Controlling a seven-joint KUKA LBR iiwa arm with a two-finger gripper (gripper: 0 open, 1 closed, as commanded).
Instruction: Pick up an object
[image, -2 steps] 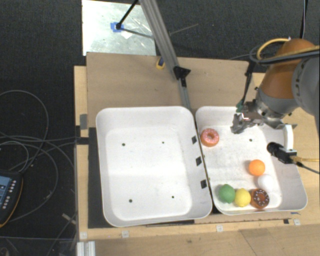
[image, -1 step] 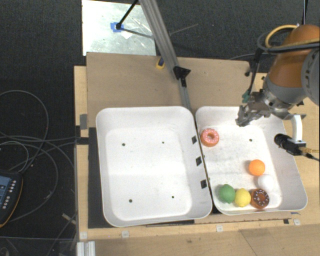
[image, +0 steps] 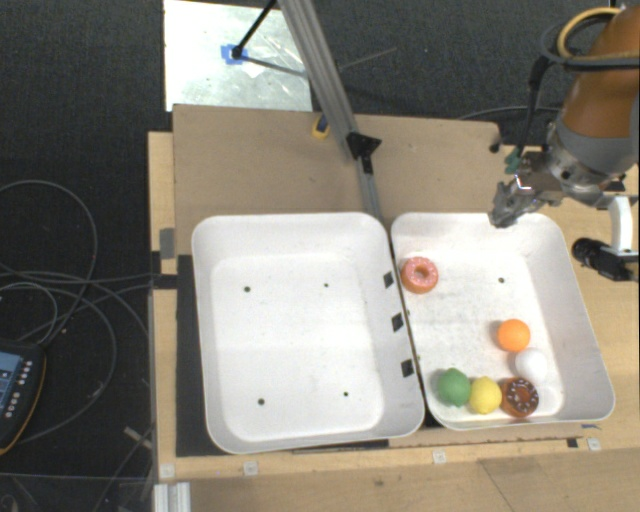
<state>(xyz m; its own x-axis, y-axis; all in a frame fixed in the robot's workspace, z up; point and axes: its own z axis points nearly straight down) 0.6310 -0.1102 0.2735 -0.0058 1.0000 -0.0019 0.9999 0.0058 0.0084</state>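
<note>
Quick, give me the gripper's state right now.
Gripper: above the far edge of the right bin, nothing visibly held; open or shut cannot be told.

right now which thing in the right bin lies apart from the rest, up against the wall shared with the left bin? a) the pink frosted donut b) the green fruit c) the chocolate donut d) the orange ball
a: the pink frosted donut lies alone by the shared wall of the right bin, while the orange ball, the chocolate donut and the green fruit sit near the front right corner.
</note>
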